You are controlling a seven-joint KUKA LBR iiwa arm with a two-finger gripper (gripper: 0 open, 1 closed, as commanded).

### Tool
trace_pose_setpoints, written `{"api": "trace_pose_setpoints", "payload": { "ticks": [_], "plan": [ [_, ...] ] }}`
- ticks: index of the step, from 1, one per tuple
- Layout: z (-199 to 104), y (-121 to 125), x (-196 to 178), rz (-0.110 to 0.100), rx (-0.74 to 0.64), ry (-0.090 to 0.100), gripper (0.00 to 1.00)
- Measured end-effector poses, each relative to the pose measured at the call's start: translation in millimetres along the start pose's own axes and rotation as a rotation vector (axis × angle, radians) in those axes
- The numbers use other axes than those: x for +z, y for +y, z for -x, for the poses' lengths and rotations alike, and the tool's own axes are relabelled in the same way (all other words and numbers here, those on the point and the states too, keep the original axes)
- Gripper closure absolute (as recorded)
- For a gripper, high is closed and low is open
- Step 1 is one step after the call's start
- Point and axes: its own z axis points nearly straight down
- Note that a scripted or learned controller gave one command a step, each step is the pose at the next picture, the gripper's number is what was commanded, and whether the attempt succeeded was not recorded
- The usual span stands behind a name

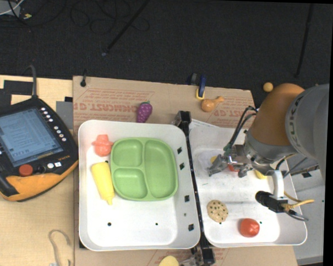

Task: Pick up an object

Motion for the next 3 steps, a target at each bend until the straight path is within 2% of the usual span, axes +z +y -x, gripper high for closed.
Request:
{"api": "trace_pose_setpoints", "payload": {
  "ticks": [1,2,3],
  "plan": [
    [-3,0,29,0.002,0.000,0.000,0.00],
    [-1,0,17,0.003,0.006,0.000,1.00],
    [2,-1,-46,0.010,0.005,-0.002,1.00]
  ]
}}
